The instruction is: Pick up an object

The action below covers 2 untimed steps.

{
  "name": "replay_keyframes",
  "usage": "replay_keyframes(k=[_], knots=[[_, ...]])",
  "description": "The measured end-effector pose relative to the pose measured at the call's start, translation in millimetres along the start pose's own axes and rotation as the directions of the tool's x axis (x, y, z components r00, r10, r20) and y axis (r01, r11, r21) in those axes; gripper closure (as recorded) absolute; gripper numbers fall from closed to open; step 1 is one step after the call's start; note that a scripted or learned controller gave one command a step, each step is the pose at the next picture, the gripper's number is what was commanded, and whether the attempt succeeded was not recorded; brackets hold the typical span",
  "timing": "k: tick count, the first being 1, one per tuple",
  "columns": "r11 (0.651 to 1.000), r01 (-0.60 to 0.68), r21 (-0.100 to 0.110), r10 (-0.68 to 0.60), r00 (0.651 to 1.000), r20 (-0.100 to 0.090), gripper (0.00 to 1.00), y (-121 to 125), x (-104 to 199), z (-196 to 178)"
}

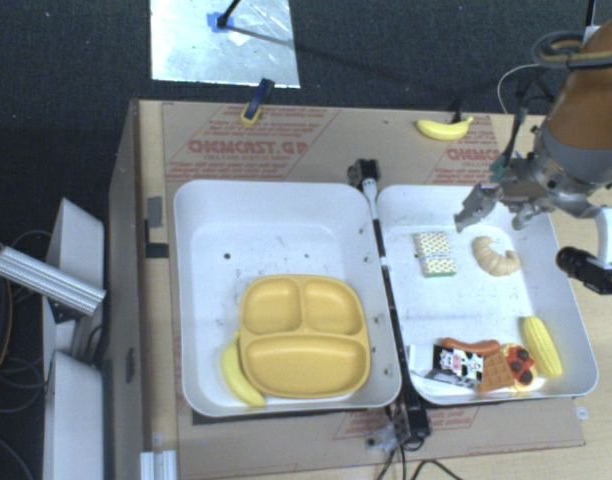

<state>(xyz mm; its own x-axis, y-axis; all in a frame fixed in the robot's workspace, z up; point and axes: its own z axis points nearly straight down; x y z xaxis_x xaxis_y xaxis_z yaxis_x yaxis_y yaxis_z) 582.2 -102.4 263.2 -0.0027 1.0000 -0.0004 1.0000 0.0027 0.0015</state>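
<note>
You have the hand (pixel 506 206) hanging over the far edge of the right bin (pixel 576 353), its fingers spread and grasping nothing. Just below it, near that far edge, lies a croissant (pixel 497 258), with a small patterned sponge (pixel 434 253) beside it toward the bin's inner wall. Nothing blocks either one from above.

The table (pixel 286 143) is a brown board printed with red lettering, standing on dark carpet. At its far edge you'll see a loose banana (pixel 444 127) and a yellow and blue clip (pixel 256 101). A silver sheet (pixel 224 28) lies on the floor beyond.

The left bin (pixel 216 218) holds 1 yellow divided plate (pixel 304 335) at its near edge, with a second banana (pixel 239 373) touching the plate's left side. Along the right bin's near edge sit a corn cob (pixel 541 344) and a cluster of toy food (pixel 484 363).
</note>
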Motion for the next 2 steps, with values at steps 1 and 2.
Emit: replay_keyframes(k=[1, 2], knots=[[1.000, 0.000, 0.002, 0.000, 1.000, -0.001, 0.00, 19.6, 12.9, 99.4], [1.000, 0.000, 0.002, 0.000, 1.000, 0.000, 0.00, 42.3, 5.6, 179.5]])
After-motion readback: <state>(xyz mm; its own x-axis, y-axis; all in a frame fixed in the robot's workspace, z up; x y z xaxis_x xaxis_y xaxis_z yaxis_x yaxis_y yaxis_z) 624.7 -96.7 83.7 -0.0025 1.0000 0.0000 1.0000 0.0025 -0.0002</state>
